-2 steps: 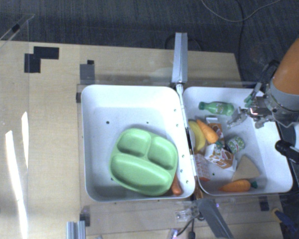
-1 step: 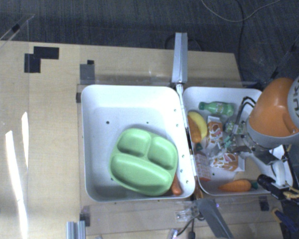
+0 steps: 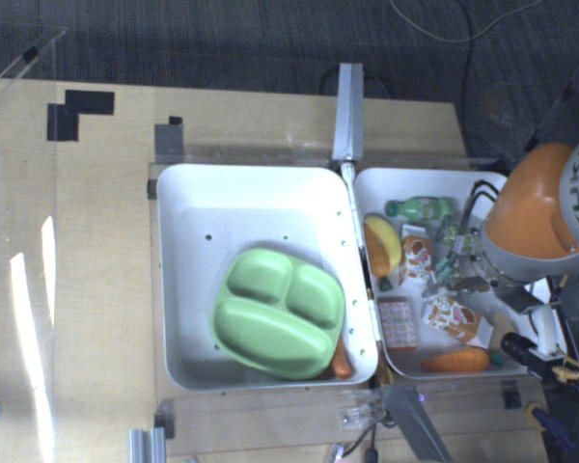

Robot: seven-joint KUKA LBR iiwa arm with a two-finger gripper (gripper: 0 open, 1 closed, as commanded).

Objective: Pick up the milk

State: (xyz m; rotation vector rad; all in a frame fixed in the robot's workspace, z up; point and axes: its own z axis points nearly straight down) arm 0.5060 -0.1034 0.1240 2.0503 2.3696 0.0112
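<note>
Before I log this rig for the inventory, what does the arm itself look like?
The arm is grey with a broad, rounded orange band above the wrist and dark lettering on its grey shell. Black cables loop beside the wrist, leading to a dark metallic gripper.

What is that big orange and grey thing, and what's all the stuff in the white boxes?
That is a robot arm. A camera up above looks down at a wooden bench, and the arm reaches in from the right side. At its end is a gripper, like a hand with two fingers. It hangs over the right bin; I cannot tell if it holds anything.

The left bin has a green tray with three sections. The right bin has toy food: a banana, a green bottle, a carrot and a few small cartons. One of those may be the milk it should pick up, but the picture is too blurry to say which.
</note>
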